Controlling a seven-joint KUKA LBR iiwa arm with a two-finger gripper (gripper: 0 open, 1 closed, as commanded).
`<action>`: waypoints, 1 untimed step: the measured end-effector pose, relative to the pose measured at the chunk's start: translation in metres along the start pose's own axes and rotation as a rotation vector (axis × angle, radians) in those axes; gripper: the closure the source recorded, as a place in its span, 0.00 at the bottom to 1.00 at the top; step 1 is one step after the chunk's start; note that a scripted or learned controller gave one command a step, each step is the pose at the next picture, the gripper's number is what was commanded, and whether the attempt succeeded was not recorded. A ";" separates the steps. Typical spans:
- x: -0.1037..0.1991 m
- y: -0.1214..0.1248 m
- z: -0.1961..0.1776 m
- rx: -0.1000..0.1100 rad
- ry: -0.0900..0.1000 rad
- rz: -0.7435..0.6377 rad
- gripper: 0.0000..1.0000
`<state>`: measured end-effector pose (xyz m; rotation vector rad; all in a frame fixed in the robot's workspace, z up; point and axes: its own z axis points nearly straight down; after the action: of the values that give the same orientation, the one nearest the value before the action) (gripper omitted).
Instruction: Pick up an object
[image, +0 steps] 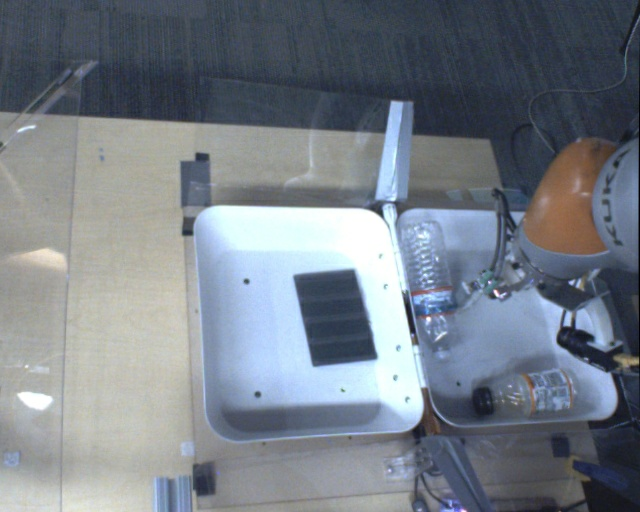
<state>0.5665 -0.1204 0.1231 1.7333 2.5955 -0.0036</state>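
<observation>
Hovering: gripper (487, 287) above right bin (520, 350), jaw state unclear, cannot tell
Progress: nothing lifted; clear bottle (428, 283), capped bottle (525, 393) lying flat
Left: grasp, lift

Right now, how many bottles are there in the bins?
2. A clear bottle lies along the left wall of the right bin. A second bottle, with a dark cap, lies near that bin's front edge. The arm may hide more.

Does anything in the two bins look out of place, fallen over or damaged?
Nothing looks spilled or broken. Both bottles in the right bin lie on their sides: a clear plastic bottle along its left wall and a black-capped bottle near the front. The dark ridged block lies flat in the left bin.
</observation>
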 end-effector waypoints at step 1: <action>-0.025 0.062 0.033 0.002 -0.009 -0.041 0.00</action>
<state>0.6337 -0.1200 0.0911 1.6763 2.6254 -0.0141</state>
